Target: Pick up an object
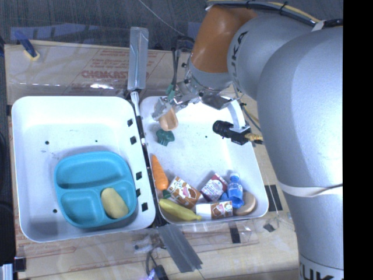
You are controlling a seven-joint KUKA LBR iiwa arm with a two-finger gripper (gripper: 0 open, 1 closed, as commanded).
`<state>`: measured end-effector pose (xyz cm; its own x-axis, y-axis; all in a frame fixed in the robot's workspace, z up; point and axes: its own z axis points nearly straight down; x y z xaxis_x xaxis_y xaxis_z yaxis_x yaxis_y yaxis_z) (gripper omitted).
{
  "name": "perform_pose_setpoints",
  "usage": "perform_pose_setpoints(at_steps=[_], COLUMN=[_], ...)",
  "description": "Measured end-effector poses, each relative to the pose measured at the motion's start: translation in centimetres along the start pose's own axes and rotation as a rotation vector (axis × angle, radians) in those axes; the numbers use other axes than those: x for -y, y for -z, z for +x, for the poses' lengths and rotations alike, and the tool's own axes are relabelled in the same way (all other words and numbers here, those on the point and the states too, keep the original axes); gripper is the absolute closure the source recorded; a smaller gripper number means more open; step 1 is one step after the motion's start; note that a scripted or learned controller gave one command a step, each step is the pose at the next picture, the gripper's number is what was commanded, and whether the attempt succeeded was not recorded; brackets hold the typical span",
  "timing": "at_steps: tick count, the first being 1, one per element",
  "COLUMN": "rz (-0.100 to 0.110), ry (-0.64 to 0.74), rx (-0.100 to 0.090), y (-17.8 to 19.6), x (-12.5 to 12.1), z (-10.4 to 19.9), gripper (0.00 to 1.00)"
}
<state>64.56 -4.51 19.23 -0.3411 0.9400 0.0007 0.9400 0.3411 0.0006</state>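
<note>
The left shallow white plastic bin (35,115) holds a sky-blue divided plastic tray (87,174) toward its 6 o'clock side, and a pale yellow potato-shaped toy (115,203) lies in the tray's 5 o'clock compartment. In the right shallow white plastic bin (198,156), an orange toy carrot (159,172) lies along the 9 o'clock wall, with a small dark green toy piece (164,136) above it at 10 o'clock. A yellow toy banana (178,210), small printed snack packets (185,192) and a little blue plastic bottle (235,189) crowd the 6 o'clock edge, touching one another. At this bin's 11 o'clock corner the two-finger metal gripper (168,111) hangs with a tan rounded toy object (169,121) at its jaws; whether the jaws pinch it I cannot tell. The grey arm with an orange band (215,34) comes in from 3 o'clock over the table (76,69).
</note>
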Motion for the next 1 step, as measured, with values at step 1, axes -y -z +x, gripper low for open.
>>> perform_pose_setpoints(at_steps=[1], rz=[0.0], ry=[-0.088], rx=[0.002], y=[-0.02], x=[-1.29], z=[0.28], gripper=[1.0])
